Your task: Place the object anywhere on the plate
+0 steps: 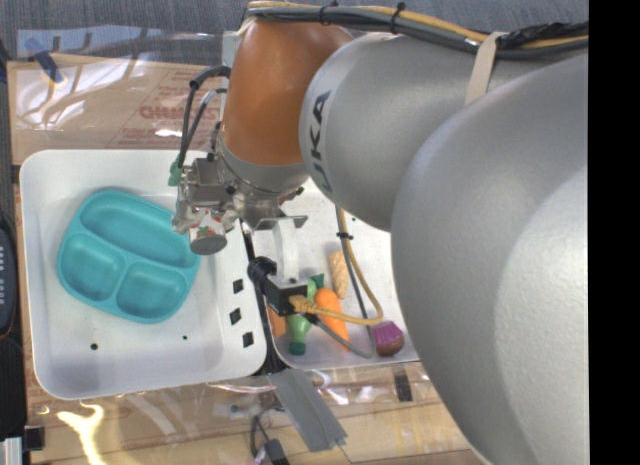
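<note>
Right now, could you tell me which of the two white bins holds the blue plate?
The left bin holds the blue plate; the right bin holds small toy foods, including an orange carrot.

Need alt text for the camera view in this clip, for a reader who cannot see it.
A grey and orange KUKA arm's gripper hangs over the right edge of a blue divided plate in the left white bin. Toy vegetables, including a carrot, lie in the right bin.
</note>
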Available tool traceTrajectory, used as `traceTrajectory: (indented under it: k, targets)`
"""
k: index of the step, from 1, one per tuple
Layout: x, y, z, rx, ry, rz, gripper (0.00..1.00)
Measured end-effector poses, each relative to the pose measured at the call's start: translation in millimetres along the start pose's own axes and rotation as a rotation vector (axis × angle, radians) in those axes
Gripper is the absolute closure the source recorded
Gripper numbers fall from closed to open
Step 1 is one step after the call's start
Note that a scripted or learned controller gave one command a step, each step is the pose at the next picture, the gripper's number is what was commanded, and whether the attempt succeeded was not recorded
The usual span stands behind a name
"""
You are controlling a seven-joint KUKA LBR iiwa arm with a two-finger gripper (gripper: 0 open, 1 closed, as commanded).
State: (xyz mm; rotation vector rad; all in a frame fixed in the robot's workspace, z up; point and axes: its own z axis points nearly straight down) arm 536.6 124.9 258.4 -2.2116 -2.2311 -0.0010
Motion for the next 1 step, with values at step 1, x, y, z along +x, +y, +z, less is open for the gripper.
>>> traceTrajectory:
  k: [1]
  targets:
    - [0.0, -0.6, 1.6, 0.003, -0.001, 0.0, 0.0]
